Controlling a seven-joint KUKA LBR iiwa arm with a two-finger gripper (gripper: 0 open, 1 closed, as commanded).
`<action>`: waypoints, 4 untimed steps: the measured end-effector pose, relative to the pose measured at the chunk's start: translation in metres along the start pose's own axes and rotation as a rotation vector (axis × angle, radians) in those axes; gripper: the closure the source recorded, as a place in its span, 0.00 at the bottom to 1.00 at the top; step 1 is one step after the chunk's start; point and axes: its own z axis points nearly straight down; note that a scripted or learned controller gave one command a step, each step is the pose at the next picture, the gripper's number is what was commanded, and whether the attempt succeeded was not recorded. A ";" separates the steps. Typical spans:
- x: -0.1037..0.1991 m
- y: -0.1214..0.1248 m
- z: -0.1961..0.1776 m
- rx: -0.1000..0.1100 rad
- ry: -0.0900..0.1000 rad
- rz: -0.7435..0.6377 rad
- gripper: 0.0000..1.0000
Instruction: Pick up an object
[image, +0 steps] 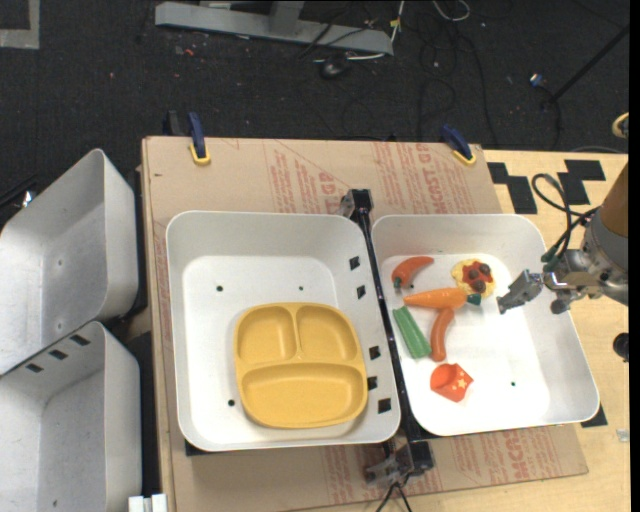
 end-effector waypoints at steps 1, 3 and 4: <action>0.004 -0.005 0.045 0.001 0.001 -0.001 0.00; 0.014 -0.002 0.088 -0.005 -0.001 -0.001 1.00; 0.024 -0.005 0.036 -0.008 -0.002 -0.005 1.00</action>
